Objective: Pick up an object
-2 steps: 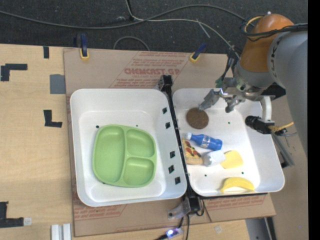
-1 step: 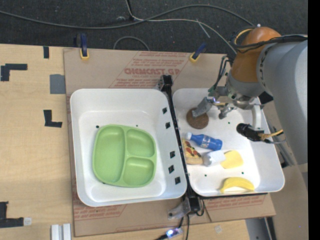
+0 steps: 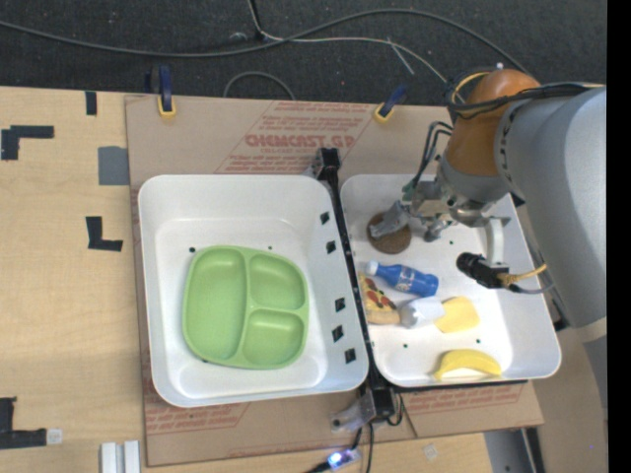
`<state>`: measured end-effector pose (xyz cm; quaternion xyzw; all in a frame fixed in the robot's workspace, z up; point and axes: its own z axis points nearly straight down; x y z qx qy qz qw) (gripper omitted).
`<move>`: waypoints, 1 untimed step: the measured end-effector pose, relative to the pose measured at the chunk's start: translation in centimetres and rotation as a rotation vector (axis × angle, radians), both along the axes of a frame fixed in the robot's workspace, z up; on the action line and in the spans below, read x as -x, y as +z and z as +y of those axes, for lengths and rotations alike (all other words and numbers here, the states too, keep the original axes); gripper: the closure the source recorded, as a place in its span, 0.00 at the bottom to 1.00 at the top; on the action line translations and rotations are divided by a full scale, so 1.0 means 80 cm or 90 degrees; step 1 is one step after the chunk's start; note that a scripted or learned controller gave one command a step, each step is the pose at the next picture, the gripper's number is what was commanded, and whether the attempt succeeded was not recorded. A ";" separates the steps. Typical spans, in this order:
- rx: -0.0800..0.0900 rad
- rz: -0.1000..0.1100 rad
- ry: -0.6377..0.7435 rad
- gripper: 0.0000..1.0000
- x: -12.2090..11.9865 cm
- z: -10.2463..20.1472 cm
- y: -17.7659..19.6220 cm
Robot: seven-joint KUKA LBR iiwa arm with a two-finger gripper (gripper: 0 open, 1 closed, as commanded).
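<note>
Brown round object (image 3: pixel 388 231): right bin (image 3: pixel 527 358), far-left corner, beside the blue bottle (image 3: pixel 404 279). Looks small, light, rigid; probably best pinched across its rim. Gripper (image 3: pixel 419 215) just beside it; opening and contents cannot be told.

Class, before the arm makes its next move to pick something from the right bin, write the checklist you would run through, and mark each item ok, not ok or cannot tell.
1. Gripper is over the right bin: ok.
2. A target lies close by: ok, the brown round object sits right beside it.
3. Object seen between the fingers: not ok.
4. Finger opening: cannot tell.
5. Target free of neighbours: ok, the blue bottle lies apart from it.
6. Green divided plate in the left bin is away from the arm: ok.
</note>
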<state>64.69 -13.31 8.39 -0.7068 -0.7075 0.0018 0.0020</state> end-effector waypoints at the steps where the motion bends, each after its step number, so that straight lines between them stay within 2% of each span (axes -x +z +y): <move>1: 0.001 -0.005 0.001 1.00 -0.003 0.001 0.014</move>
